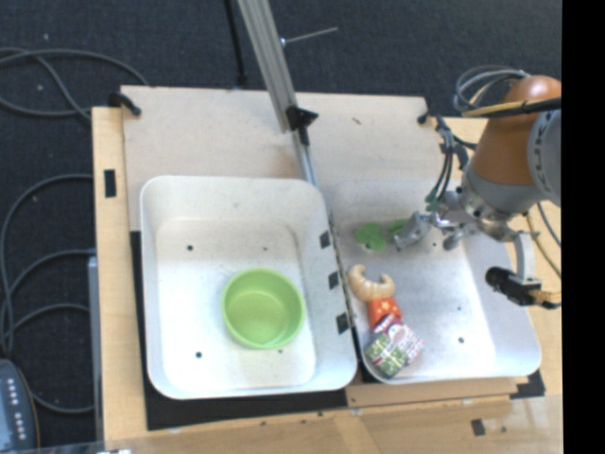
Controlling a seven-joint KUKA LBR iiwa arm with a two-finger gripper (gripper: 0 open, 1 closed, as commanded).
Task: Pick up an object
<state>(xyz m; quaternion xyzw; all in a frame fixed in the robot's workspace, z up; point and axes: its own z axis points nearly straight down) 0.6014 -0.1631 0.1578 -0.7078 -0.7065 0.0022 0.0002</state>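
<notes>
In the right bin (492, 339) a small green object (371, 235) lies at the upper left. A tan curved piece (368, 282) lies below it, against the left wall. Lower still lie an orange-red item (382, 310) and a green-and-white packet (393, 346). My gripper (428, 235) hangs over the upper middle of this bin, just right of the green object, open with nothing between its fingers. One fingertip (406, 234) points toward the green object and stands close to it.
The left bin (170, 206) holds a lime green bowl (263, 307). A metal strut (269, 50) slants down from the top to the gap between the bins. The arm's orange band (510, 130) and cables sit at the right.
</notes>
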